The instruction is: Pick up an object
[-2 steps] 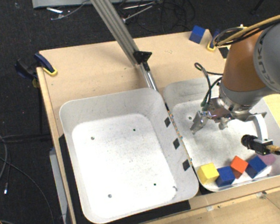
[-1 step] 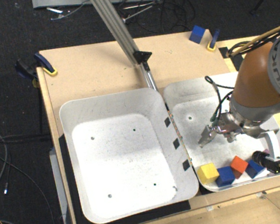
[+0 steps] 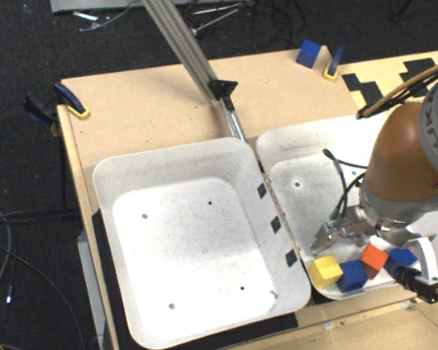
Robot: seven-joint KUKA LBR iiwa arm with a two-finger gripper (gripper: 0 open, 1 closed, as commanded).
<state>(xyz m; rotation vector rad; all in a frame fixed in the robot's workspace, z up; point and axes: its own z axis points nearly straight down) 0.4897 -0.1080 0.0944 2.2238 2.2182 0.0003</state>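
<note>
The arm reaches in from the right over the right bin (image 3: 291, 157). Its gripper (image 3: 336, 233) hangs low near the bin's front, just above a small group of blocks. A yellow block (image 3: 327, 268) lies at the front left of that group. A blue block (image 3: 352, 275) sits beside it, and an orange block (image 3: 374, 257) lies to the right, touching another blue block (image 3: 402, 257). Nothing is visibly held between the fingers, and the wrist hides how they stand.
The left bin (image 3: 185, 243) sits beside the right one, with a metal pole (image 3: 182, 38) slanting over the bench's back. A blue block (image 3: 309, 52) and clamps rest on the wooden bench at the far edge.
</note>
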